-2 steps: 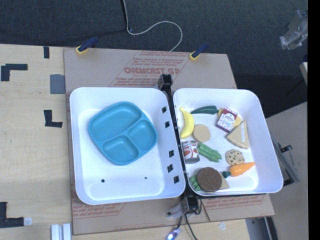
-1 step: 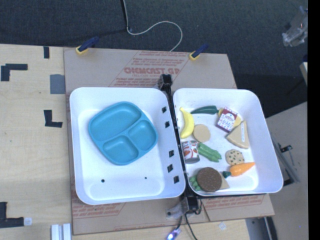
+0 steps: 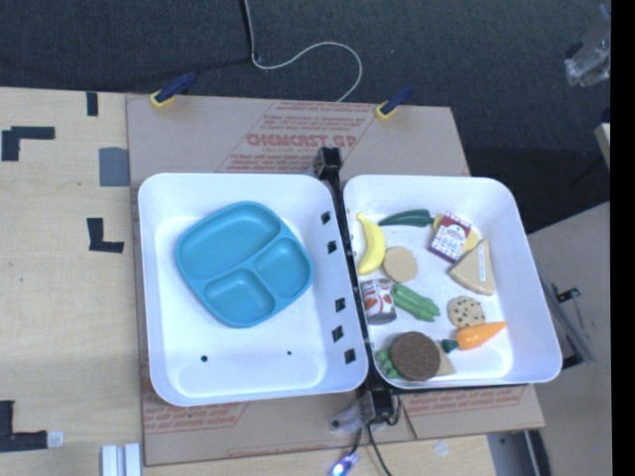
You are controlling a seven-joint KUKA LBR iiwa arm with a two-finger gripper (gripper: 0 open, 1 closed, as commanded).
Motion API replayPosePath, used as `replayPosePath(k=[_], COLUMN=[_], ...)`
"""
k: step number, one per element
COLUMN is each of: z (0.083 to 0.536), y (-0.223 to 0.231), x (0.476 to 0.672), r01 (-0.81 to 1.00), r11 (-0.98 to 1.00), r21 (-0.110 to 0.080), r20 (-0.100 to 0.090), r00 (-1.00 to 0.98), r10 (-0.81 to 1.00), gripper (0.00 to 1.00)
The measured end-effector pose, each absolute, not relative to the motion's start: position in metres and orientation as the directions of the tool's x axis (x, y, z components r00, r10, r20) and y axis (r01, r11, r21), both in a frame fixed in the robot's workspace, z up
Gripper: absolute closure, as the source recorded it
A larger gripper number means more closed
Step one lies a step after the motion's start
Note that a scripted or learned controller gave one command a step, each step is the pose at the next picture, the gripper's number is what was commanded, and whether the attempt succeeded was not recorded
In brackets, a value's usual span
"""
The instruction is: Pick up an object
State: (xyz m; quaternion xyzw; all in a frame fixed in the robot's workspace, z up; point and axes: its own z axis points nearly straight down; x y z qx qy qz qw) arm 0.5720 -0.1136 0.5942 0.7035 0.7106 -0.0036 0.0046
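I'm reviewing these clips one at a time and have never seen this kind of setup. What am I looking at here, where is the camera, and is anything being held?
One fixed camera looks down at a slant on a bench with two shallow white bins. The left bin holds a blue divided plate. The right bin holds toy food: a banana, a small can, a carrot, a cookie, a burger, a wedge of sandwich and others. The job is to pick one up; every item here lies in a bin.
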Motion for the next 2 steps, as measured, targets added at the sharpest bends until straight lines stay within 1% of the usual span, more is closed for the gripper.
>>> replayPosePath(k=[2], z=[0.6141], y=[-0.1124], x=[0.5729], r01=[1.0], r11=[0.012], r21=[0.001], r20=[-0.013], r00=[-0.012], r10=[1.0], gripper=[1.0])
